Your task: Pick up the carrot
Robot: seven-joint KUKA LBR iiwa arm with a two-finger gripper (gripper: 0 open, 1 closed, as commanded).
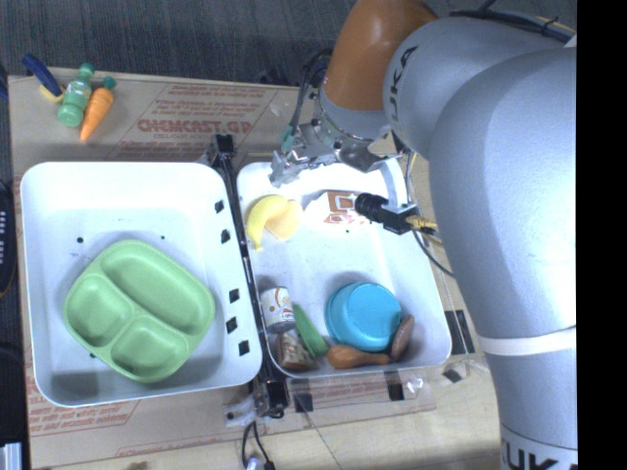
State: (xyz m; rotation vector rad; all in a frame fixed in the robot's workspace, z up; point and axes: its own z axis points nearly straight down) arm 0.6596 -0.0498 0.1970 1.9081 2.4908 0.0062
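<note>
My jaws (294,160) hover over the back rim of the right shallow white plastic bin (421,262), just above a yellow toy banana (269,218); I cannot tell how wide they stand. The small orange toy carrot (96,111) lies outside both bins on the worktop (196,116), at ten o'clock (beside a green toy bottle (73,101)), well apart from me.

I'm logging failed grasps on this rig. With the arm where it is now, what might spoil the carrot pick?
1. The carrot lies outside both bins on the board at the far left, while the tool hovers over the right bin: a long reach.
2. A banana sits just below the tool, so it may get grabbed instead.
3. A green toy touches the carrot, crowding the grasp.
</note>
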